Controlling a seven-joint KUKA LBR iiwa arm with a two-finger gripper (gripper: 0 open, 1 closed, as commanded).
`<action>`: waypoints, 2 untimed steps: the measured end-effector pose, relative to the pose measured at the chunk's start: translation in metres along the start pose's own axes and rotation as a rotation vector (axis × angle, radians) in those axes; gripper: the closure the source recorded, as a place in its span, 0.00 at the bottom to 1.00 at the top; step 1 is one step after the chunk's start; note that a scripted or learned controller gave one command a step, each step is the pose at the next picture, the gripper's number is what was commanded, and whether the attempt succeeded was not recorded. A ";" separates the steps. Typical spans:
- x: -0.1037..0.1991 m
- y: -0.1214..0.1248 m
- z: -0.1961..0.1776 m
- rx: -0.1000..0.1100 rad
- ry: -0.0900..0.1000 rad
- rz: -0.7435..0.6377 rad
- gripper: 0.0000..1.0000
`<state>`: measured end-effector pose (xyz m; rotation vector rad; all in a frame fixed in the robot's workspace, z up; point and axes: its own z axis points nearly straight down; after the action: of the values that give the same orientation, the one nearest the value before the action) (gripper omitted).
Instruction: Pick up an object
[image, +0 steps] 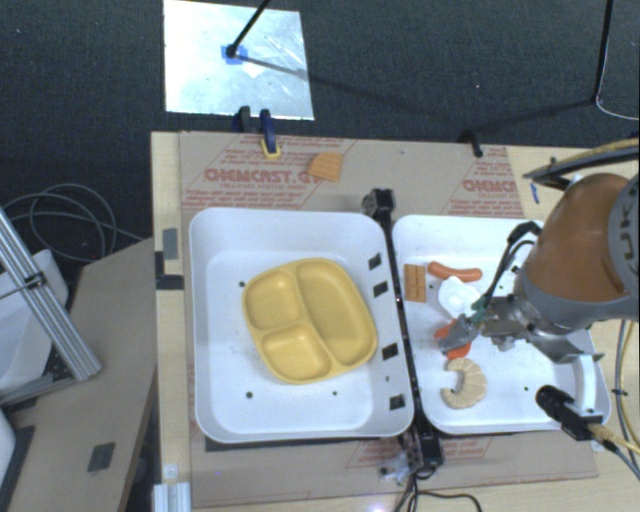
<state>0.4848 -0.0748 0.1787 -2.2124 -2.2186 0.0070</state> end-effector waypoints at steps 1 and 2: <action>-0.033 0.024 0.079 -0.005 -0.003 0.004 0.00; -0.051 0.065 0.094 -0.012 -0.004 -0.001 0.00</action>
<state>0.5494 -0.1258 0.0840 -2.2198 -2.2277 -0.0023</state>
